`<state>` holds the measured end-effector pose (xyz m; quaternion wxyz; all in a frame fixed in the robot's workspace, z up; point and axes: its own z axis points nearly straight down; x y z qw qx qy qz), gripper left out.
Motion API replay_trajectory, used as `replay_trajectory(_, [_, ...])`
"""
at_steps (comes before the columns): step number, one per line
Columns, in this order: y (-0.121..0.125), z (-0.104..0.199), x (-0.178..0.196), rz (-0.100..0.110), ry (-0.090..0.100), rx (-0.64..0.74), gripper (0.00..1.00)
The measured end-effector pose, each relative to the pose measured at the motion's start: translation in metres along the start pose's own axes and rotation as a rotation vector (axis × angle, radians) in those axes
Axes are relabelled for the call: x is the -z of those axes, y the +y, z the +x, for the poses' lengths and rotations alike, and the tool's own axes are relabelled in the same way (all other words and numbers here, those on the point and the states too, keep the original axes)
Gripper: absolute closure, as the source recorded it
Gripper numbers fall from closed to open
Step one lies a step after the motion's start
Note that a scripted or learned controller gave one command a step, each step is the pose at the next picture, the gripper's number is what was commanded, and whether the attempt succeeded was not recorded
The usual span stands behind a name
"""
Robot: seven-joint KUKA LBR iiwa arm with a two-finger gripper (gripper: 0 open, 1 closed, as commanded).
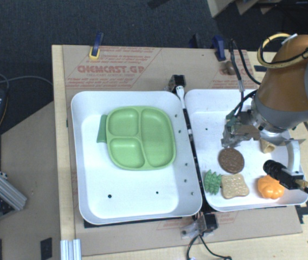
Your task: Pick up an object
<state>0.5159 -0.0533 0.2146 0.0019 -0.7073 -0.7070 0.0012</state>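
My gripper (232, 136) hangs over the right bin (208, 110), near its middle. Just below its tip lies a brown round cookie-like disc (231, 160), and I cannot tell whether the two touch. A tan square cracker (234, 186) sits in front of the disc. To the cracker's left is a small green leafy toy (213, 181). An orange pepper-like toy (269, 187) rests near the bin's front right corner. A pale small object (267, 145) is partly hidden under the wrist.
The left bin (89, 183) holds a light green divided plate (140, 137) at its centre. A rail with black clips (186, 129) separates the two bins. The grey and orange arm (289, 80) covers the back right of the right bin.
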Motion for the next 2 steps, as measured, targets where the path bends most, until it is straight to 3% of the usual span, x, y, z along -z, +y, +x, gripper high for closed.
replay_trajectory(1, [-0.0116, 0.006, 0.0097, -0.002, 0.001, 0.001, 1.0])
replay_trajectory(2, [-0.0018, 0.0021, 0.0196, -0.007, -0.002, 0.001, 1.0])
